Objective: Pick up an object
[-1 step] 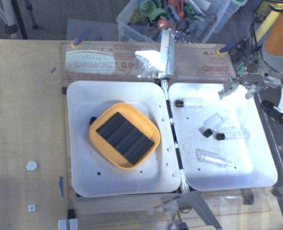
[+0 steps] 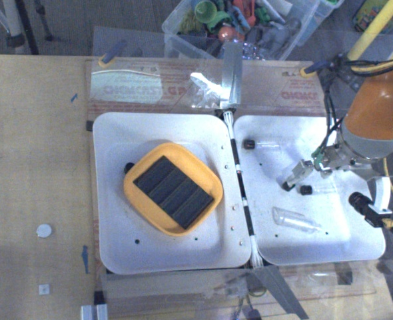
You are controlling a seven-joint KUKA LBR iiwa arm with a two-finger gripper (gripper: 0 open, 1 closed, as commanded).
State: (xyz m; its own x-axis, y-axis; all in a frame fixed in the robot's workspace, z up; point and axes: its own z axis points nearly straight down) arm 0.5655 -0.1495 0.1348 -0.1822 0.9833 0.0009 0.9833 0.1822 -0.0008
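A yellow, rounded-square object with a black ribbed panel (image 2: 173,189) lies tilted in the left bin (image 2: 110,245). In the right bin (image 2: 363,249) sit a small black piece (image 2: 249,143) near the back left corner and a clear plastic tube (image 2: 295,219) toward the front. My gripper (image 2: 296,188) hangs over the middle of the right bin, above and behind the tube. It stands open, and nothing shows between its two dark fingertips (image 2: 286,186).
The arm's orange band (image 2: 376,112) and cables fill the right bin's right side. A clear tub of toys (image 2: 250,12) stands behind the bins. A metal divider (image 2: 232,79) rises at the back between them. Bare wooden bench lies to the left.
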